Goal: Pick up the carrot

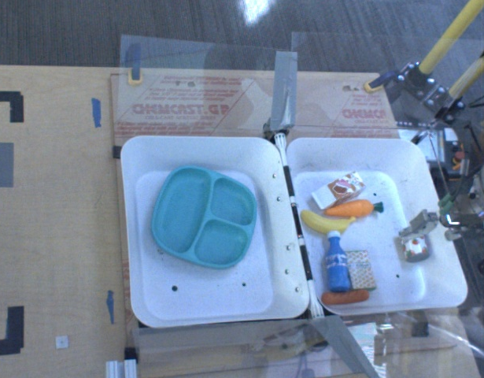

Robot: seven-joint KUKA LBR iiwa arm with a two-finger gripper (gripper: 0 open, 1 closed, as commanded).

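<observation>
The carrot [352,208] is orange with a small green top. It lies on its side in the upper middle of the right bin [430,286], green end pointing right. A yellow banana [326,221] touches it just below and to the left. A small red and white snack packet [346,186] lies just above it.
A blue bottle [335,262], a speckled box [360,270] and a red sausage [345,297] lie lower in the right bin. A small cupcake-like item [415,247] and a grey piece [419,223] sit by the right wall. The left bin [147,290] holds a teal divided plate [204,216].
</observation>
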